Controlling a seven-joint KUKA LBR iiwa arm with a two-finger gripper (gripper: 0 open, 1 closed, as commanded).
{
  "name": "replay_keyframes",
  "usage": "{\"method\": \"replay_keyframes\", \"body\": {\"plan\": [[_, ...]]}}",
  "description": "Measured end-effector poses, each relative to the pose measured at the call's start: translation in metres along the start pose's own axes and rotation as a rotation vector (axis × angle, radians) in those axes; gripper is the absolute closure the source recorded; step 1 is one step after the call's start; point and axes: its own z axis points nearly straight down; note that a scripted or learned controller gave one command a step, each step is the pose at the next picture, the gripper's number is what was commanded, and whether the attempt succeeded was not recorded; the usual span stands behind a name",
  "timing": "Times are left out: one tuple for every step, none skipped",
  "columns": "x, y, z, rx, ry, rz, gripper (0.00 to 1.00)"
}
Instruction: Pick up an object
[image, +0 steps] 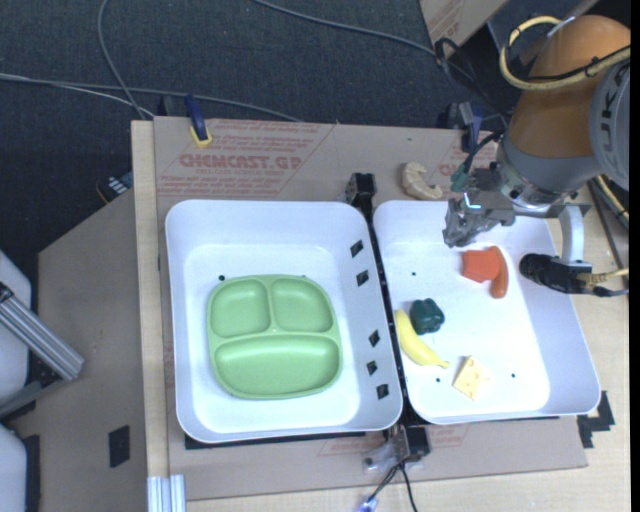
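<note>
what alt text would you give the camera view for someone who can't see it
The grey and orange arm's gripper hangs over the right white bin, just left of an orange object, with a dark green object, banana and yellow wedge nearer the front. The left white bin holds a green divided tray.

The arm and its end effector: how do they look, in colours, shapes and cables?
The arm is thick and rounded, grey with a wide orange band above the wrist. A yellowish cable loops beside the band. The end effector is small, dark grey metal, with thin wires running along its top.
</note>
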Motion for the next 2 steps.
{"method": "replay_keyframes", "body": {"plan": [[0.047,-0.019,-0.006,-0.001,0.000,-0.001,1.00],[0.100,-0.043,-0.005,0.001,0.001,-0.003,1.00]]}}
